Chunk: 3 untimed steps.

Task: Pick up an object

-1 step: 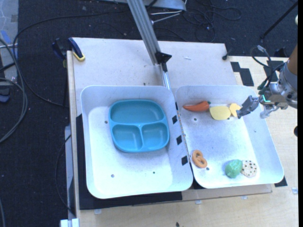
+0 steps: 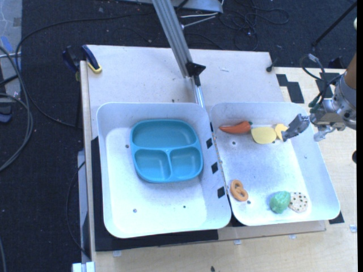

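The right bin [image 2: 306,169] holds several toy foods. An orange carrot [image 2: 235,128] lies at its far edge, with a yellow lemon-like piece [image 2: 264,135] and a small yellow piece [image 2: 281,130] just to its right. A pretzel [image 2: 239,190] lies near the bin's left wall. At the near right corner, a green lump [image 2: 279,202] touches a speckled cookie [image 2: 299,202]. My gripper [image 2: 309,130] hovers over the bin's far right edge, open, with nothing between its fingers. Its left finger [image 2: 295,127] is close beside the small yellow piece.
The left bin [image 2: 113,203] holds a blue divided plate [image 2: 167,150]. A metal pole [image 2: 173,30] slants down from the top to the joint between the bins. Cables lie on the dark floor around the bench.
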Each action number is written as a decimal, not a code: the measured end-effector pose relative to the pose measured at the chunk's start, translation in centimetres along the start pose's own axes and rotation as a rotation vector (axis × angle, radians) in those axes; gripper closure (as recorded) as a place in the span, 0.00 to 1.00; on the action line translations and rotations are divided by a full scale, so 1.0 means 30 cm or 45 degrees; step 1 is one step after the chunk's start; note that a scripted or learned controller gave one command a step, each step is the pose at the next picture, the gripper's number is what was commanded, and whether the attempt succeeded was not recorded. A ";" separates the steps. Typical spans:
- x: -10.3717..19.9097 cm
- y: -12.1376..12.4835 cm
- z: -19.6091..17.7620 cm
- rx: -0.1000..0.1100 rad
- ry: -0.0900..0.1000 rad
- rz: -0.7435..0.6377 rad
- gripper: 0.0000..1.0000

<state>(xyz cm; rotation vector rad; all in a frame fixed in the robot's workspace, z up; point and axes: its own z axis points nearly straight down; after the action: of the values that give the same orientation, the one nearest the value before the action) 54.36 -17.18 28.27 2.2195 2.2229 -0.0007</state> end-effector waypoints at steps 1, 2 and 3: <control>-0.026 -0.021 0.174 0.003 0.001 0.004 0.00; -0.027 -0.025 0.310 0.001 0.000 0.003 0.00; -0.032 -0.037 0.451 0.001 0.000 0.003 0.00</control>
<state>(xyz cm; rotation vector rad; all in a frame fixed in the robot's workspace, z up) 53.25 -18.15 14.76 2.2228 2.2207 -0.0011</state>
